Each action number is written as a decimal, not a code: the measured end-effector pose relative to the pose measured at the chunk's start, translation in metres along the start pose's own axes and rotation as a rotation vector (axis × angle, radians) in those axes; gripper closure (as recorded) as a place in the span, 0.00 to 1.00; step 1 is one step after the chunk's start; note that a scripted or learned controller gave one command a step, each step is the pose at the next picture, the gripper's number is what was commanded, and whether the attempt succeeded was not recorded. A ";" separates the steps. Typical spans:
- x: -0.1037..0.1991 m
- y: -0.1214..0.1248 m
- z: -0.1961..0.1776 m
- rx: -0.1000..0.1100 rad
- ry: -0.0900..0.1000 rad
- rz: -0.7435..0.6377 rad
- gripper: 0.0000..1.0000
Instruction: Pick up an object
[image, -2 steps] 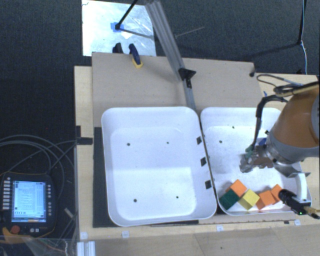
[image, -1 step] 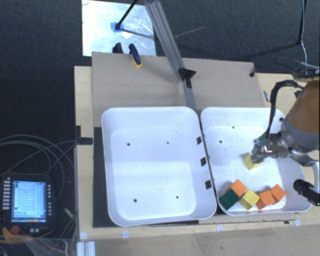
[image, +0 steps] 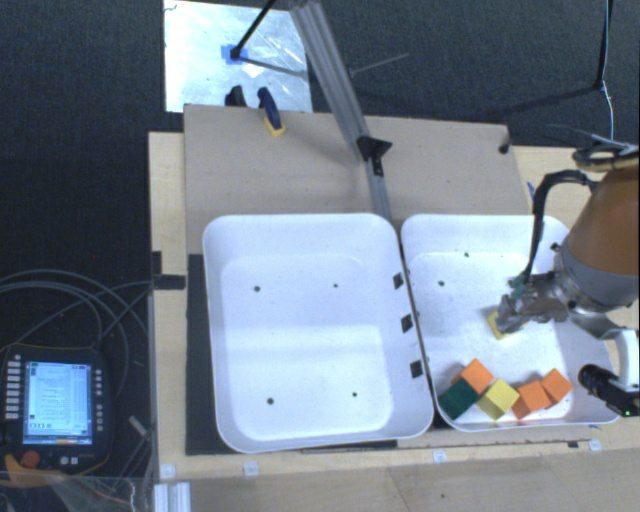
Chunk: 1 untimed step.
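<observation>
My gripper is low in the right bin, near its middle right. A small yellow block peeks out at the gripper's lower left tip, partly hidden by it. It looks to rest on the bin floor. A cluster of blocks lies along the right bin's front edge: an orange block, a dark green block, a yellow block and two more orange blocks. The arm's orange band rises to the right of the gripper.
The left bin sits beside the right one, with black clips along the shared rim. A grey pole slants across the board behind the bins. A teach pendant and cables lie at the far left.
</observation>
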<state>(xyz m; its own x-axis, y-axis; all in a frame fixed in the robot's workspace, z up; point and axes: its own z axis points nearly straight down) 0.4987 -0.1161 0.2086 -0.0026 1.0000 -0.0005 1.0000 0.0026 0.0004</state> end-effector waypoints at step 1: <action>0.044 0.023 -0.016 -0.004 0.000 -0.006 1.00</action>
<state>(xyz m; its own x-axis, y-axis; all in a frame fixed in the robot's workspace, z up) 0.5214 -0.0720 0.2246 -0.0089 1.0000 -0.0002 1.0000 0.0089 0.0040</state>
